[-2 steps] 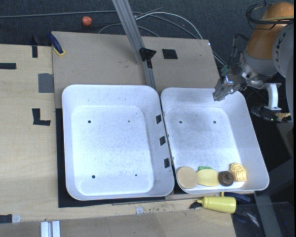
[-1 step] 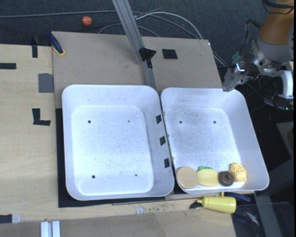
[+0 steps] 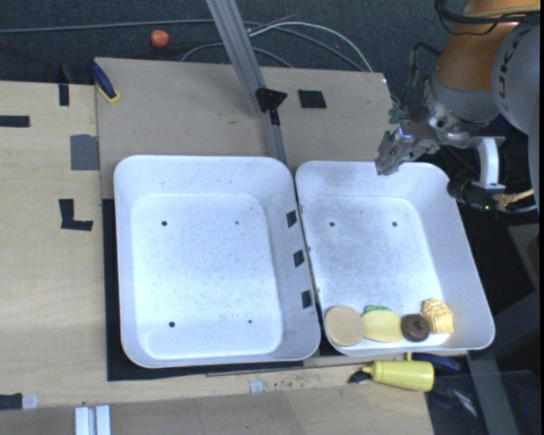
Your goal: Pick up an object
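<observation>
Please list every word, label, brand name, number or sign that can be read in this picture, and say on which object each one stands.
None: no text can be read.
The black tape patches on the tan wooden bench are plain marks, not letters.
The yellow plastic bottle lying below the right white bin shows no readable label.

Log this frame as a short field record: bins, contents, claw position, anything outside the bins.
left bin: white, shallow, bare floor visible
right bin: white, shallow, items clustered at its near edge
items in right bin: tan round piece, green piece partly hidden, yellow piece, dark ring, yellow ridged piece
claw: above the far rim of the right bin, away from the items
claw contents: nothing seen in it
outside bins: yellow tool on the bench by the right bin; small orange ball at the far side
</observation>
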